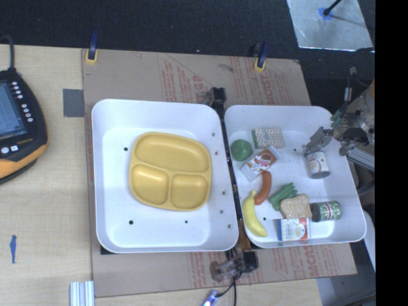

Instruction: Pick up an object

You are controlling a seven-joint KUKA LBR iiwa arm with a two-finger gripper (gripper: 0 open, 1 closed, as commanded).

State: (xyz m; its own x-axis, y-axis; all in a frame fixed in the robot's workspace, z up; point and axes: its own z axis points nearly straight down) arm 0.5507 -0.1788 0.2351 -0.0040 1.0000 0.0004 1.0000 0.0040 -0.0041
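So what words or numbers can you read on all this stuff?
None can be read for sure.
Cardboard sheet: red printing repeated along its edges, too blurred to read.
Small white and red packet: picture and print, too small.
Carton with blue and red label: too small.
Two cans: labels blurred.
Orange-edged handheld controller: screen and buttons, nothing legible.

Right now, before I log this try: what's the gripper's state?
Gripper: cannot be told. It sits over the right bin, just above a small can.
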